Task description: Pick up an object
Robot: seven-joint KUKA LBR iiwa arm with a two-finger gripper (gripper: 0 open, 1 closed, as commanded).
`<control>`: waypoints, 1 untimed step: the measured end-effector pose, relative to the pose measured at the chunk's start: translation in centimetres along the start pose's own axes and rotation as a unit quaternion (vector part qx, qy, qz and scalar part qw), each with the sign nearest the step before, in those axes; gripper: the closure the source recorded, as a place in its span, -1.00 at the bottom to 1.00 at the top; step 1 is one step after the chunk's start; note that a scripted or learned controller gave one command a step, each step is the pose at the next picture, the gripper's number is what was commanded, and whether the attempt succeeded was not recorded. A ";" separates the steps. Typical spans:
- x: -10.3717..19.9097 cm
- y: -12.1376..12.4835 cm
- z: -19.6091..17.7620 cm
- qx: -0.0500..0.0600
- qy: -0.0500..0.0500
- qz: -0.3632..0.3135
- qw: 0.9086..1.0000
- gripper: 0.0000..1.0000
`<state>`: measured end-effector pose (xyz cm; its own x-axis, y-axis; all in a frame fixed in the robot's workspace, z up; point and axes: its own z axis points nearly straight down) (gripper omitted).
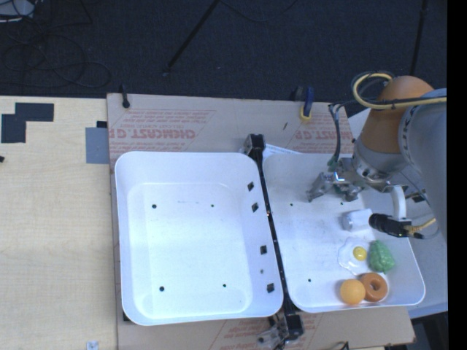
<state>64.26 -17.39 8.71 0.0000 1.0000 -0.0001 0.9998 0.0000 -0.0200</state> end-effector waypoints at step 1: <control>-2.7 0.1 -4.9 -0.011 0.000 0.000 1.000 -1.00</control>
<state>64.44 -20.12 13.61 -0.0001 1.0000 -0.0011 1.0000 0.0001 0.0012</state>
